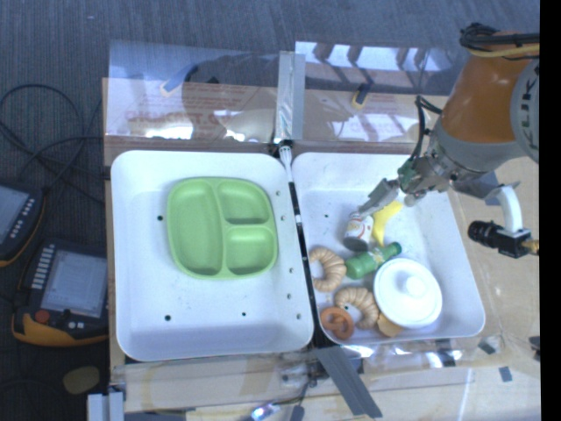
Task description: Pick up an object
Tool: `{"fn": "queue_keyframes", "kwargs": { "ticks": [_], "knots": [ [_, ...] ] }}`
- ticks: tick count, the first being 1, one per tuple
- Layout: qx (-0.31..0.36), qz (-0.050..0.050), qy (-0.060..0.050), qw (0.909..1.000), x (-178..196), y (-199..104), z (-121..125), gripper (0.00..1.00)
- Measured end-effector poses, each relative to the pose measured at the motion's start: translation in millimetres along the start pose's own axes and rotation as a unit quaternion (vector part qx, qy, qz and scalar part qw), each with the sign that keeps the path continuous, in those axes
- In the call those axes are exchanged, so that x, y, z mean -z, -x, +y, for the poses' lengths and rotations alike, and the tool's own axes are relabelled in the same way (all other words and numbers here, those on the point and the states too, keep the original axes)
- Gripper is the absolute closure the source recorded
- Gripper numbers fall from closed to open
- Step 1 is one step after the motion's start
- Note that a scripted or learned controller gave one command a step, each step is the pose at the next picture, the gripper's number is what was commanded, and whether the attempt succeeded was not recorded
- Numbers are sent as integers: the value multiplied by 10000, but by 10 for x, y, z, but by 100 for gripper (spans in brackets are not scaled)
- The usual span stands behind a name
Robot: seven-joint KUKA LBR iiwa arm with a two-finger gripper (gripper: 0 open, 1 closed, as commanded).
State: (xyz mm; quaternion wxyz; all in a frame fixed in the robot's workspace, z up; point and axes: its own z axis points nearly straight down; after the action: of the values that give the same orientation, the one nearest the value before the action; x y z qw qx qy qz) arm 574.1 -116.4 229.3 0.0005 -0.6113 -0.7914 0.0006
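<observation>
My gripper (366, 209) reaches down and left into the right bin (456, 235) from the orange-banded wrist (478, 103). Its tip hangs right above a small white and red object (354, 229) and beside a yellow banana (387, 222). Just below lie a green bottle (372, 262) on its side, a tan ring-shaped pastry (328, 268), a second pastry (357, 303), a brown round piece (337, 323) and a white round lidded bowl (408, 293). Nothing is visibly lifted off the bin floor.
The left bin (140, 305) holds a green divided plate (222, 226). A raised rim (296, 235) runs between the two bins. Clear panels (289, 103) stand behind both bins. Cables and a handheld pendant (66, 288) lie on the floor at left.
</observation>
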Motion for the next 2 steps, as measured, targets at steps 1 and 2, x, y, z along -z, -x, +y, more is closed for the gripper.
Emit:
{"fn": "queue_keyframes", "kwargs": {
  "ticks": [1, 2],
  "knots": [
    [812, -3, 0, 9967, -980, 200, 521, 0],
    [1076, -28, 57, 9942, -1395, 217, 219, 0]
  ]
}}
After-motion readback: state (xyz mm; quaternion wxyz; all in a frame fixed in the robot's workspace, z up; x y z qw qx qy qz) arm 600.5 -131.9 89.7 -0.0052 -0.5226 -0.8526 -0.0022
